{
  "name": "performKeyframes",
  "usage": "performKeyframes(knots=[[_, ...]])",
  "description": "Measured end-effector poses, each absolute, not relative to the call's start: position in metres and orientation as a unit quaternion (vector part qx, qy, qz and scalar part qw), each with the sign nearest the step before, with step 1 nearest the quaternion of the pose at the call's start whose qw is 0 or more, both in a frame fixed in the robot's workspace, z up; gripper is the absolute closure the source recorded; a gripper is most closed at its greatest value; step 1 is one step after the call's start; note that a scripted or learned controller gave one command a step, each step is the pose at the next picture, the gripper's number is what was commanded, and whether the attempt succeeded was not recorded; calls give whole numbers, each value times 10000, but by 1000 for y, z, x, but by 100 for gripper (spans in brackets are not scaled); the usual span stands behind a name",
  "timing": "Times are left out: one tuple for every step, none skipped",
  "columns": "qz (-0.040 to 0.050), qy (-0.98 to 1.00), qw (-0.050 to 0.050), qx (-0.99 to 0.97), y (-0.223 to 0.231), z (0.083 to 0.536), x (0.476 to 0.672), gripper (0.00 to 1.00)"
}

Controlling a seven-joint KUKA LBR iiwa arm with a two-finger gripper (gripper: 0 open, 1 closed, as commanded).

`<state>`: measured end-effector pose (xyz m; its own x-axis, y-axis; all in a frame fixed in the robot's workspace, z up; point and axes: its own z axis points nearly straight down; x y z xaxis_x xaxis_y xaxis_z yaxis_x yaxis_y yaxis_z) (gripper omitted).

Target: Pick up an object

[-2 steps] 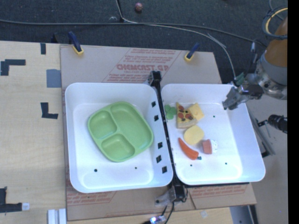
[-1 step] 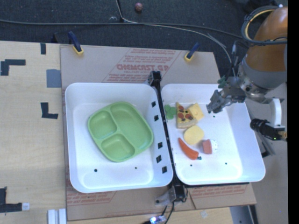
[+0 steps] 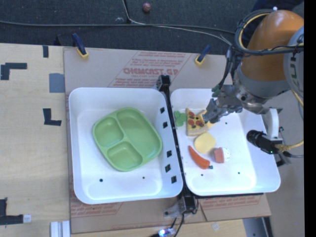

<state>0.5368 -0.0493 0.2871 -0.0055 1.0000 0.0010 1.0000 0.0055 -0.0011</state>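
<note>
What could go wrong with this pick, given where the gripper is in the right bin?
The gripper sits low over the pizza-slice toy, which lies close to the yellow round piece and a small green piece. A close here might catch two items or nudge one away. The slice also lies near the divider between the bins, so it may get pushed against that wall rather than lifted.

Pale wooden bench (image 3: 29, 147) under a clamped cardboard sheet (image 3: 123, 68), dark carpet (image 3: 74, 9) and a cable (image 3: 163, 24) beyond.
</note>
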Motion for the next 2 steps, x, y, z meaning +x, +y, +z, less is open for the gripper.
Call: performKeyframes(knots=[[1, -7092, 8, -7050, 0, 285, 535, 100], [11, -7092, 17, -7050, 53, 261, 525, 100]])
